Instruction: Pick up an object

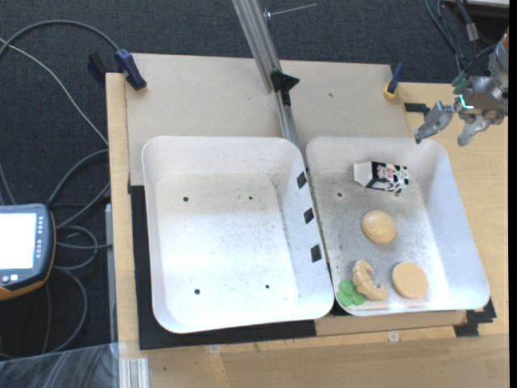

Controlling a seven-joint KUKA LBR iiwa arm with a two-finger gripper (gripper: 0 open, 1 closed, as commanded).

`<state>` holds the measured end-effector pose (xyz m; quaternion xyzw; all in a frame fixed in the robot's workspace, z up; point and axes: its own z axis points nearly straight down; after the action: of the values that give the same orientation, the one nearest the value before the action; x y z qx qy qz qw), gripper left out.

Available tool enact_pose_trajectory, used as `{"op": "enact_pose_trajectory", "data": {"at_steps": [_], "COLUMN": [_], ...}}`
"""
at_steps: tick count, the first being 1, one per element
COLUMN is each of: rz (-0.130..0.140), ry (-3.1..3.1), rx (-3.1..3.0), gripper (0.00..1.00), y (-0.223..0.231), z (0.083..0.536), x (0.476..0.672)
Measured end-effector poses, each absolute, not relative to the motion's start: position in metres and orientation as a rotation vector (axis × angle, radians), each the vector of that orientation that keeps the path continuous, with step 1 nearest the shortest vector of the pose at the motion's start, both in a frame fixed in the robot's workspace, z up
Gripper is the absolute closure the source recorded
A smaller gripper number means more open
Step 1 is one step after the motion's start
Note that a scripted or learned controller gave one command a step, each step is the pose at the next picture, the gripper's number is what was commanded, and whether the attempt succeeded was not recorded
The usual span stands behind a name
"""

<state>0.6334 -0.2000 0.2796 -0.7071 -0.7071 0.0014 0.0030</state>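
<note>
gripper (pixel 449 129) at the upper right of the frame, just outside the top right corner of the right bin (pixel 462 217); two fingers splayed apart, nothing between them, so open and carrying nothing. arm barely in view at the right edge.

four candidates, all in the right bin: a carton (pixel 381 176) printed black and white near the top, a bun (pixel 379 226) in the middle, a flat cookie (pixel 409 280) at the lower right, and a pale pastry (pixel 368 281) lying over a green leaf (pixel 349 293) at the lower left corner. left bin (pixel 218 233) showing only specks.

nearest to the gripper: the carton, down and to the left of it in the frame, well inside the rim. long axis running roughly left to right, tilted a little down toward the right. probably the easiest first try: a short move down-left, then a descent with the fingers set across the short side. bun and cookie further down the frame, each apart from its neighbours. pastry and leaf touching, close to the bin wall, likely the awkward pick.
</note>
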Motion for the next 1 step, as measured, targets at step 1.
{"op": "enact_pose_trajectory", "data": {"at_steps": [1], "rz": [0.002], "ry": [-2.222], "rx": [-2.219], "gripper": [0.00], "y": [-0.1999], "z": [0.2827], "x": [0.6342]}}
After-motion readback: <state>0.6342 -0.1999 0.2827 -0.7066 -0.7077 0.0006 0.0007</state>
